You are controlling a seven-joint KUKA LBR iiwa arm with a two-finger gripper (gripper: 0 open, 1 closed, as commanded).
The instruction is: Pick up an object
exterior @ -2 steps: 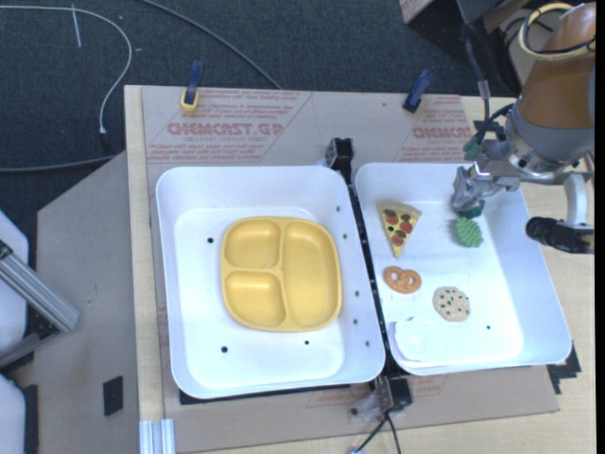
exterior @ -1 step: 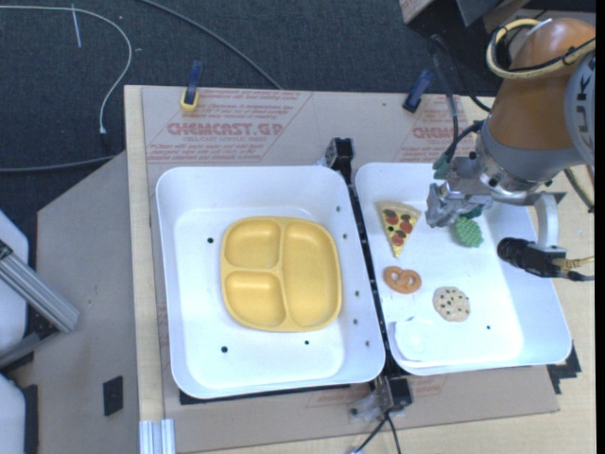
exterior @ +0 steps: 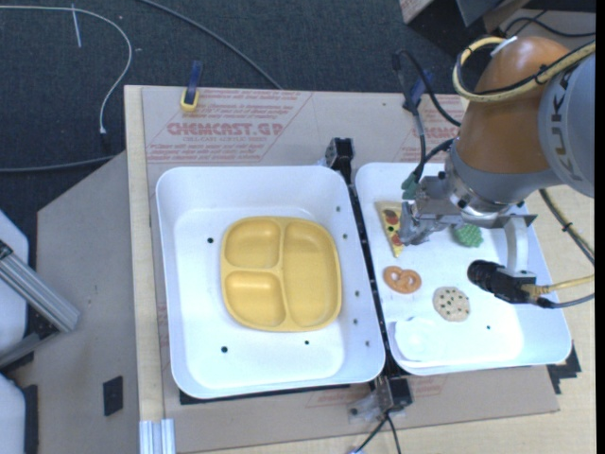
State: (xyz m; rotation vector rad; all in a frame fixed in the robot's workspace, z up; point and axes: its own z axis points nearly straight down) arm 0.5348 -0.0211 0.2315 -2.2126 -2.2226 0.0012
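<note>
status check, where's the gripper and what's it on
Gripper low in right bin, over pizza slice. Nothing seen held. Pretzel, cookie, green piece close by.

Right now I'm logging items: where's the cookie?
The cookie lies in the right bin, toward its near side, right of the pretzel.

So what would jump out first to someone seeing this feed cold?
Probably the yellow divided plate, alone in the middle of the left bin. Next, the arm's orange band at upper right, with the gripper low over the pizza slice in the right bin, where a pretzel, cookie and green piece lie nearby.
</note>
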